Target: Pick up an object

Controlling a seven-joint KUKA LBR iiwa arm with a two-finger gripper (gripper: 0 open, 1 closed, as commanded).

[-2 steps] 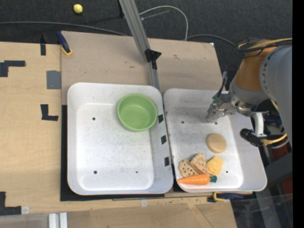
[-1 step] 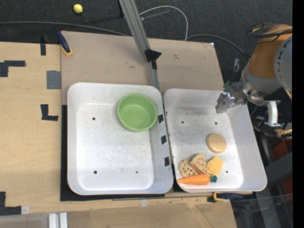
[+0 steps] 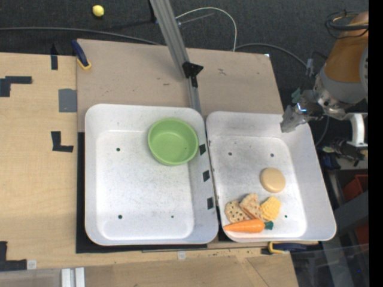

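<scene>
My gripper (image 3: 290,120) hangs over the far right corner of the right bin (image 3: 239,130), with nothing seen between its fingers. In that bin, toward the near right, lies a round tan bun (image 3: 272,179). Close to the bin's front edge sit a brown waffle-like cookie (image 3: 233,210), a tan cracker piece (image 3: 251,206), a yellow corn piece (image 3: 270,208) and an orange carrot (image 3: 245,226). A green bowl (image 3: 173,140) stands upright in the far right part of the left bin (image 3: 119,178).
A grey metal pole (image 3: 173,34) slants in from the top to the seam between the bins. Cables run across the dark floor behind the bench. A small yellow ball (image 3: 98,10) lies on that floor at the far left.
</scene>
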